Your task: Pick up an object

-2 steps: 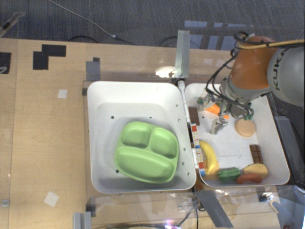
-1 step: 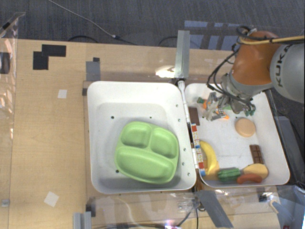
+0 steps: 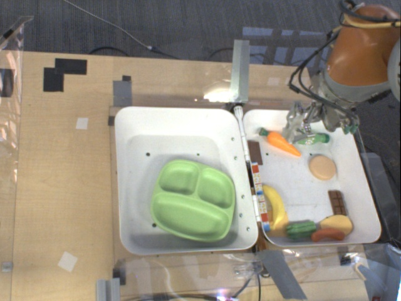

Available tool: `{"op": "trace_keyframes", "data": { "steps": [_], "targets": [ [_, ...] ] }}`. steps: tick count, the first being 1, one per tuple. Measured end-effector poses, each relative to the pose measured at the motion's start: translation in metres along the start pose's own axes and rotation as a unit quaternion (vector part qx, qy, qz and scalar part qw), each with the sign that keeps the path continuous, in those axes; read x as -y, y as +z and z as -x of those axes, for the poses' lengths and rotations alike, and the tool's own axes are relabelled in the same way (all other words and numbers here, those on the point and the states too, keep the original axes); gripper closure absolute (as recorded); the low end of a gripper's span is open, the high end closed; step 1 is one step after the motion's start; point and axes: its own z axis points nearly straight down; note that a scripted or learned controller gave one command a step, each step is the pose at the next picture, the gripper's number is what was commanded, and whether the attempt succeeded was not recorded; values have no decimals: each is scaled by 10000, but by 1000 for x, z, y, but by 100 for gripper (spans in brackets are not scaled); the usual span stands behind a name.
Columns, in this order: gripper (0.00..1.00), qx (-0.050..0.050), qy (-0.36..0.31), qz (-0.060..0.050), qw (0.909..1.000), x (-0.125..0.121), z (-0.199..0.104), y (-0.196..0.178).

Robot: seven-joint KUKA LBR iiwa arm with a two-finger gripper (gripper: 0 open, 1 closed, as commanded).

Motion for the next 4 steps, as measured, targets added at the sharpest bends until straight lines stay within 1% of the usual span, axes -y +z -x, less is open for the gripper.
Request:
{"op": "trace_keyframes", "data": {
  "steps": [1,2,3,4],
  "targets": [
    [100,-48,1485,18,9889,-48,30,-58],
    [100,-55,2697,-5,9629,0,30,-110],
    [100,-71,1333,2,9910,62,-5,-88],
    [100,-74,2223,10,9750,15,16,-68]
  ]
}}
